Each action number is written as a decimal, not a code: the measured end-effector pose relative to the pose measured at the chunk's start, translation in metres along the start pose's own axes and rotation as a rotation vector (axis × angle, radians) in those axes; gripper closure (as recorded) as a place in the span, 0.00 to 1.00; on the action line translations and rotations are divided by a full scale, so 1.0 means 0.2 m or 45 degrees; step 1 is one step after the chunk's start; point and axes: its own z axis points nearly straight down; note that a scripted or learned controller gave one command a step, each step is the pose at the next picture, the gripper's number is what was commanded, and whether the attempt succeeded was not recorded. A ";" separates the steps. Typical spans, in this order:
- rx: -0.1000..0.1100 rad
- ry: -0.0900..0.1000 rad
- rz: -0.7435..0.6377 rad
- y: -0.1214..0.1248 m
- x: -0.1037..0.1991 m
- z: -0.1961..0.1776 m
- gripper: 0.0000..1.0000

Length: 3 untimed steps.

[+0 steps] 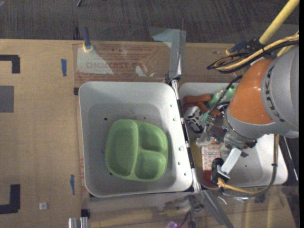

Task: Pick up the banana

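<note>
Green smooth plastic, 1 rounded plate (137, 148) with 3 compartments, lies well left of the gripper (209, 129), whose state I cannot tell; 1 boxy red carton (210, 158) sits just beside it.

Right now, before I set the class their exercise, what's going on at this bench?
A grey arm with an orange band reaches in from the right over the right bin, its tool down among a clutter of small items, including a red-and-white carton. Whether it has gripped anything cannot be told. The left bin holds a green divided plate.
</note>
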 end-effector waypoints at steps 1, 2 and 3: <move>-0.001 -0.001 -0.095 -0.16 0.42 0.00 1.00; -0.001 0.000 -0.095 -0.16 0.42 0.00 0.00; -0.003 -0.001 -0.361 0.07 0.45 0.00 0.00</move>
